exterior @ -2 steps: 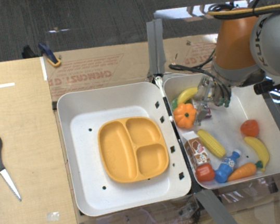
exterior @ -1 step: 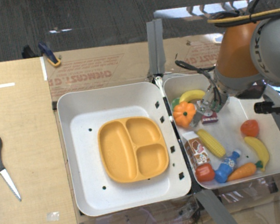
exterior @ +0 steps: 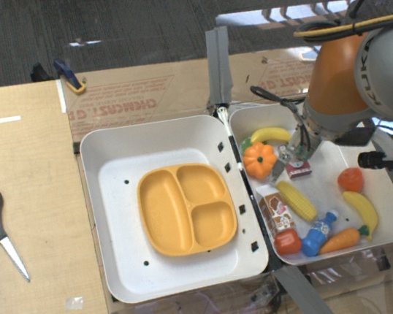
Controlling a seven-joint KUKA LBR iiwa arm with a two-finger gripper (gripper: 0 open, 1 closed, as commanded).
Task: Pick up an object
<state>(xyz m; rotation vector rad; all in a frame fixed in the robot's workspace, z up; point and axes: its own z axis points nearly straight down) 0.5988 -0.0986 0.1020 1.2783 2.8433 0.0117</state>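
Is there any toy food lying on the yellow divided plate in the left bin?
No. The yellow divided plate has all three compartments bare; the toys, such as the pumpkin and the corn, lie in the right bin.

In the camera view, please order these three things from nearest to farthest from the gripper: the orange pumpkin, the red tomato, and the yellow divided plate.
From the gripper:
1. Orange pumpkin, just to the gripper's left in the view, in the right bin.
2. Red tomato, lower right of the gripper, same bin.
3. Yellow divided plate, far left, in the left bin.
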